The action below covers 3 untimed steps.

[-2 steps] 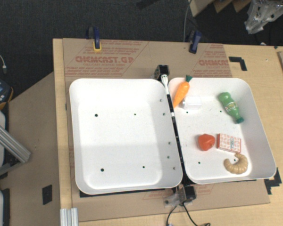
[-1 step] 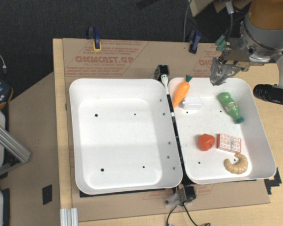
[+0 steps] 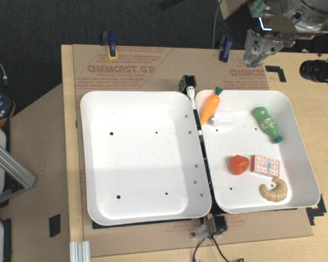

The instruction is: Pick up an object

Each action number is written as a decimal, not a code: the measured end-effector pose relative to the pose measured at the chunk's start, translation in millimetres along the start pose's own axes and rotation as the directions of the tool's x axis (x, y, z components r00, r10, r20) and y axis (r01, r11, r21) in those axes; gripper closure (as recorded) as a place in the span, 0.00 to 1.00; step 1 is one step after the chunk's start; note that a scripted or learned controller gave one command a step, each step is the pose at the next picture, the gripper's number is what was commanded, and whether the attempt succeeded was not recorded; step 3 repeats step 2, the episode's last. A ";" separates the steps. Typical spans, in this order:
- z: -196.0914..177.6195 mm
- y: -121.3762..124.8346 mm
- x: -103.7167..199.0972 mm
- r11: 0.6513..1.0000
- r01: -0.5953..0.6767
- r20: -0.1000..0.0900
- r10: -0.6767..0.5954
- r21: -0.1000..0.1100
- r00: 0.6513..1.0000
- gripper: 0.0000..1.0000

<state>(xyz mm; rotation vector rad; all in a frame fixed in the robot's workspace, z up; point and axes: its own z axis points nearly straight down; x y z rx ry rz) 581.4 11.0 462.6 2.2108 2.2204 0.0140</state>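
White right bin [image 3: 300, 162] crowds your carrot [image 3: 210, 107] against its left wall; the gripper [image 3: 258, 52] hangs beyond the far rim, can't tell its state. Cardboard [image 3: 126, 64] reads "CHEMCAST".

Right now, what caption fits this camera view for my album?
Gripper hovers above the right bin holding a carrot, green bottle, red ball, card box and croissant.

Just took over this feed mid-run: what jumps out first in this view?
The toys crowd the right bin: an orange carrot at its top-left corner, a green bottle top right, a red piece, a patterned card and a tan croissant near the front. The gripper hangs beyond that bin's far edge, over the cardboard.
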 end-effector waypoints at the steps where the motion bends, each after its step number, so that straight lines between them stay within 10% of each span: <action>1: 125.1 -47.1 39.1 1.000 0.000 0.000 0.000 0.028 1.000 1.00; 2: -21.4 -40.3 57.1 1.000 -0.001 -0.002 0.001 -0.007 1.000 1.00; 3: -21.4 -40.3 57.1 1.000 -0.001 -0.002 0.001 -0.007 1.000 1.00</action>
